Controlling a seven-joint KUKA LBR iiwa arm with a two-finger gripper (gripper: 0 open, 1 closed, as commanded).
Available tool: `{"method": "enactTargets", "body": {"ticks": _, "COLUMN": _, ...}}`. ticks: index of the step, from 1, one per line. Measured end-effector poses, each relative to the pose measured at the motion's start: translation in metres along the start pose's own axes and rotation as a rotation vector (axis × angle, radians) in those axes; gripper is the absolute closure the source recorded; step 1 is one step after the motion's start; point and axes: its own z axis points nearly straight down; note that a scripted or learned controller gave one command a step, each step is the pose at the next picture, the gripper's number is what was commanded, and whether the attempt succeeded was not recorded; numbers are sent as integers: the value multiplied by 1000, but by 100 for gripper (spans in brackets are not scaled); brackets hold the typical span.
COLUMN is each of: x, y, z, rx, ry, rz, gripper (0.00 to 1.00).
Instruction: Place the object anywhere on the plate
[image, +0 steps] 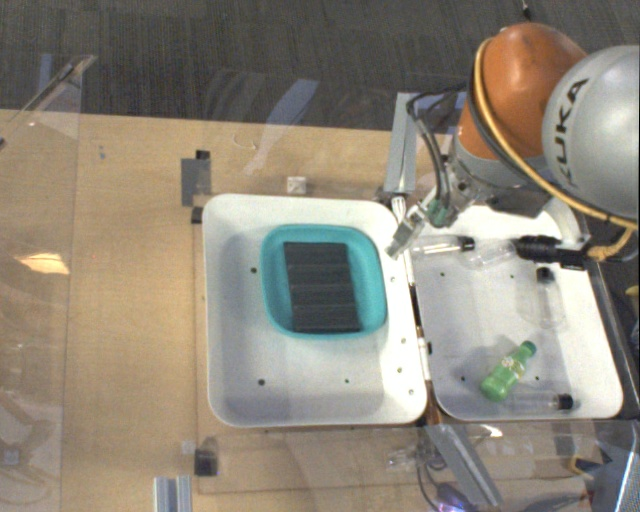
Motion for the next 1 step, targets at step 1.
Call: {"method": "enactTargets", "body": {"ticks": 1, "x": 2, "y": 9, "z": 7, "rx": 1, "ry": 1, "rz": 2, "gripper": 0}}
